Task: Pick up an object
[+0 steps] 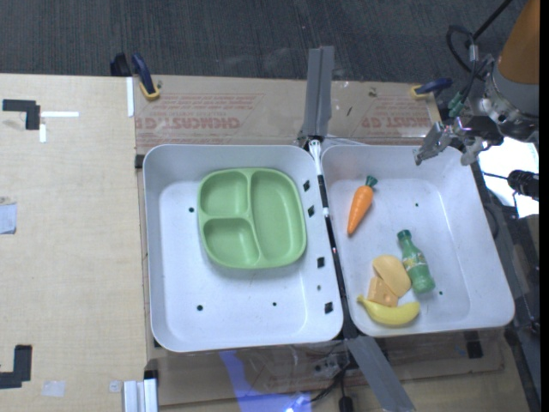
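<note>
Carrot chilling in right bin | gripper up over back rim | fingers spread, holding nothing

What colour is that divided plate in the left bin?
Pale green plate, seen clearly in the camera view.

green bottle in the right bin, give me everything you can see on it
The green bottle is a small toy-like bottle, glossy plastic by the look, with a darker green cap and a pale label band below the neck. It lies on its side in the right bin, cap toward the far wall, body angled toward the near right. Its left side lies against the orange-tan piece, which sits above the banana.
</note>
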{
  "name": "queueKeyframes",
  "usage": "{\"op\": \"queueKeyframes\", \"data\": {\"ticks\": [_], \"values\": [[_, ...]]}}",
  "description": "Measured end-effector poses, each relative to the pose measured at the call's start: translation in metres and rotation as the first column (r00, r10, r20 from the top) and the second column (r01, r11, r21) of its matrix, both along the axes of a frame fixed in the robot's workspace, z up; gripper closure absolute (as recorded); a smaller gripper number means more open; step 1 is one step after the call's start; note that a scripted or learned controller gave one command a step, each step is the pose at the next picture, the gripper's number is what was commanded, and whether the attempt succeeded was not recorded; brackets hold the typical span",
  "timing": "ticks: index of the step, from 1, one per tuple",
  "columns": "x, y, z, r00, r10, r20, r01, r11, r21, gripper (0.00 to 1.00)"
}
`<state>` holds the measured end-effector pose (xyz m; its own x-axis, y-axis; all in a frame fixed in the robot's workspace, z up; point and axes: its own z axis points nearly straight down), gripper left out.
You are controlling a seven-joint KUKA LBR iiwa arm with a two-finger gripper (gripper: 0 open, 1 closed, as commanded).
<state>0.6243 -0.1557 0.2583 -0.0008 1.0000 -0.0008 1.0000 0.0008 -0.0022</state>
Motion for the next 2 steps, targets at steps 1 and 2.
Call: {"op": "queueKeyframes", "data": {"ticks": [1, 2], "values": [[0.0, 0.0, 0.0, 1.0, 0.0, 0.0, 0.0, 1.0, 0.0, 0.0], [0.032, 0.037, -0.047, 0.999, 0.042, 0.0, -0.042, 0.999, 0.0, 0.0]]}}
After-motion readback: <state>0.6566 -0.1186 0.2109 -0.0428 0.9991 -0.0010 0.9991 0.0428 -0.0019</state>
